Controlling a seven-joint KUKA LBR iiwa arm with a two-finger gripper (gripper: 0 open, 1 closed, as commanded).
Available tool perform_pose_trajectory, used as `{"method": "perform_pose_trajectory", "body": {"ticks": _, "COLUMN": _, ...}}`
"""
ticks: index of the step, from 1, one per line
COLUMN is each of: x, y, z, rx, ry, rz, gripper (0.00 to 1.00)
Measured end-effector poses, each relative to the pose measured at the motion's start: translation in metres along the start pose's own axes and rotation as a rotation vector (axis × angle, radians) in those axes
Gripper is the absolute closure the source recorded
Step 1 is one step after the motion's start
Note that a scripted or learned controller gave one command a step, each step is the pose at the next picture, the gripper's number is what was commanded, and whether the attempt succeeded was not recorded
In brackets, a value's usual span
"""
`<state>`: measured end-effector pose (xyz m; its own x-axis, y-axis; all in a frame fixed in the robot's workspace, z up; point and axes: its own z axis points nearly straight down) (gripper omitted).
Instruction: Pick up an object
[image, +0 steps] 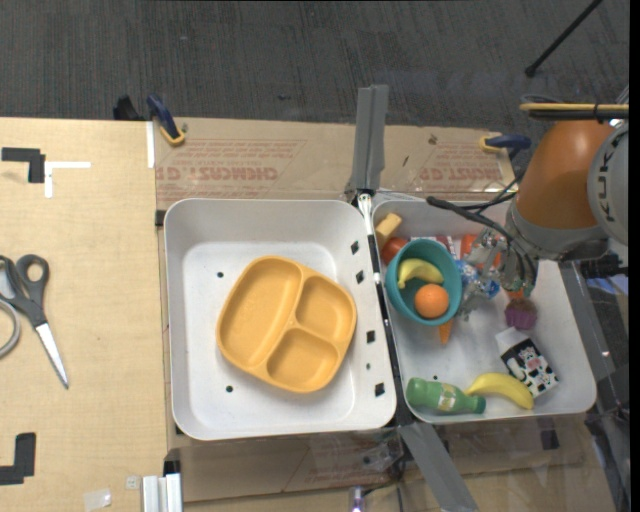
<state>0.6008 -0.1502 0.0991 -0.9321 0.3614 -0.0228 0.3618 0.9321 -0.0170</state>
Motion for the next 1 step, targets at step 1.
{"method": "perform_pose_trajectory", "body": {"ticks": 1, "x": -0.0169, "y": 0.008, "z": 0.005, "rx": 0.018, "ry": 0.009, "rz": 0.1, "gripper": 0.0}}
